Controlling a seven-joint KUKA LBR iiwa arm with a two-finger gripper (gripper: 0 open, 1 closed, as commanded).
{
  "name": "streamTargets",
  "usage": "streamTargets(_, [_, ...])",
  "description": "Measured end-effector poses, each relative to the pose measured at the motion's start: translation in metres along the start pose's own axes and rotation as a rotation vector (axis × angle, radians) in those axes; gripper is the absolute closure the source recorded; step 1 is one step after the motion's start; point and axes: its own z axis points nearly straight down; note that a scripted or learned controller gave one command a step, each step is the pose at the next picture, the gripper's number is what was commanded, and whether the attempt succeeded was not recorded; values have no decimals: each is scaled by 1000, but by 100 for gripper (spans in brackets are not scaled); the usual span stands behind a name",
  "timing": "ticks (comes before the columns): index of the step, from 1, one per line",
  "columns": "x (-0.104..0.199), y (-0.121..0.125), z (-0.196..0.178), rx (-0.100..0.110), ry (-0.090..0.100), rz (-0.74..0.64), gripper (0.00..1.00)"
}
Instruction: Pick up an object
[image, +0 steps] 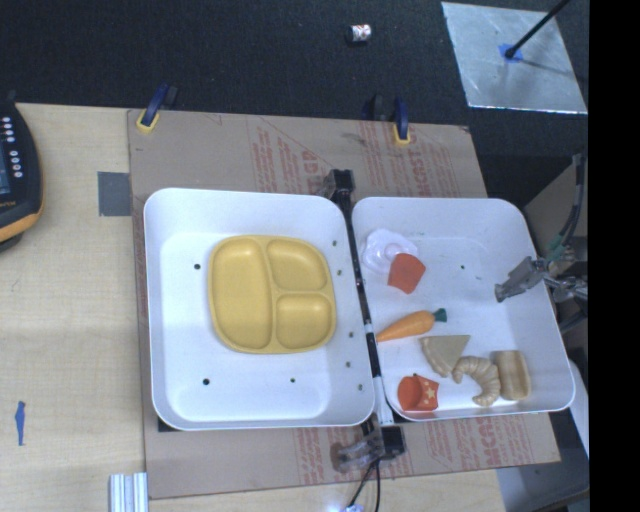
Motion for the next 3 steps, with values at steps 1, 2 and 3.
streamTargets(1, [66, 1, 72, 4, 2, -5, 0])
streamTargets(2, [117, 99, 61, -9, 0, -6, 0])
streamTargets(3, [77, 93, 155, 2, -1, 1, 0])
